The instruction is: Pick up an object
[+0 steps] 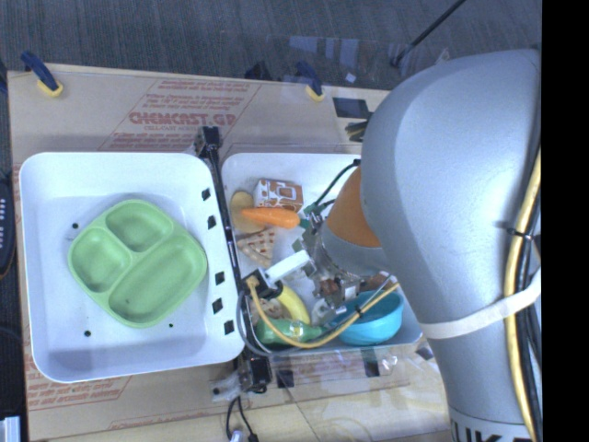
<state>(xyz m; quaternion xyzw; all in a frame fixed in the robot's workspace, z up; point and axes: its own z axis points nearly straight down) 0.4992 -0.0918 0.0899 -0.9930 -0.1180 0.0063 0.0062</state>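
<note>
Under grey arm (460, 219), right bin (241, 168) mostly hidden; banana (293, 306) visible.

A robotics lab: a cardboard-covered table (138, 118) held by blue clamps (41, 74), two white bins (37, 247) side by side, loose cables (525, 247), grey carpet (184, 17).

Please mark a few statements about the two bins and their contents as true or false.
1. The green divided plate lies in the left bin. True.
2. The carrot lies on the green plate. False: it lies in the right bin.
3. The arm reaches over the right bin. True.
4. The blue bowl sits in the left bin. False: it is in the right bin, beside a banana.
</note>
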